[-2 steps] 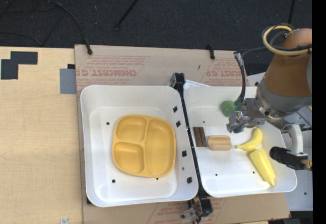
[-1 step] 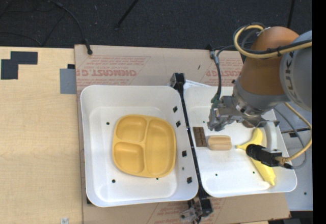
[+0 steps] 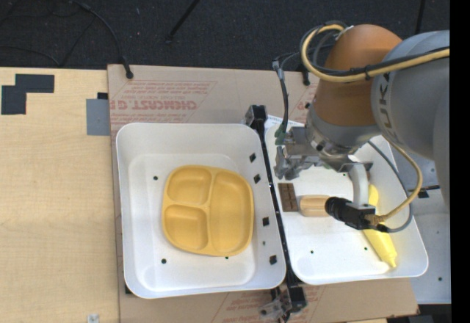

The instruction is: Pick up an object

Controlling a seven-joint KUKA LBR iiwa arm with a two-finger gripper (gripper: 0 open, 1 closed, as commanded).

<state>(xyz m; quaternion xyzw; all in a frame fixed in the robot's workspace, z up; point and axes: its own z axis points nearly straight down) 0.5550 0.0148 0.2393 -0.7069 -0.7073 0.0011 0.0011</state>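
Looks like approach step: gripper [image 3: 288,165] near block [image 3: 288,197] in right bin [image 3: 330,259], open or shut can't tell; next needs descend, close.

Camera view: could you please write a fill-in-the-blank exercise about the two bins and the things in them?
1. The bin holding the divided plate stands on the view's ____ side.
2. That plate's colour is ____.
3. The gripper hangs over the other bin, on the view's ____ side.
4. The banana-shaped thing lies towards that bin's ____ wall in the view.

Missing words: left; yellow; right; right.
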